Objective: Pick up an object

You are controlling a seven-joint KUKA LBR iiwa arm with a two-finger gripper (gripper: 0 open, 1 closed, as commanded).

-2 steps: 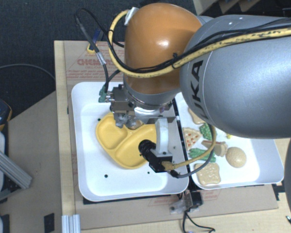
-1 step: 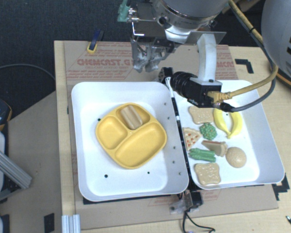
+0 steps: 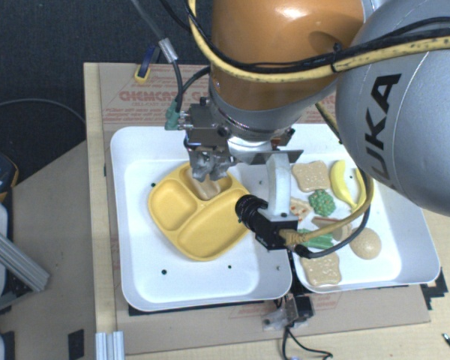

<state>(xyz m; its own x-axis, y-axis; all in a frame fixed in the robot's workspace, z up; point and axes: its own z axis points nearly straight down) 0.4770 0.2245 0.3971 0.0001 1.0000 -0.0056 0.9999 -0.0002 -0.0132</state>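
Observation:
A yellow divided plate (image 3: pixel 191 217) lies in the left white bin (image 3: pixel 135 201), tilted toward its middle. My gripper (image 3: pixel 209 172) hangs over the plate's far edge, right at its rim. Whether anything is between its fingers is hidden by the gripper body. The right bin (image 3: pixel 405 238) holds toy food: a banana (image 3: pixel 343 184), a green broccoli piece (image 3: pixel 322 202), a slice of toast (image 3: pixel 310 175), another toast slice (image 3: pixel 322 270), a tan round piece (image 3: pixel 365 244) and a green bean-like piece (image 3: pixel 316 240).
The arm's large orange and grey body (image 3: pixel 300 43) covers the top of both bins. Black and yellow cables (image 3: pixel 266 227) loop down over the divider between the bins. Brown cardboard (image 3: pixel 105 126) lies under the bins.

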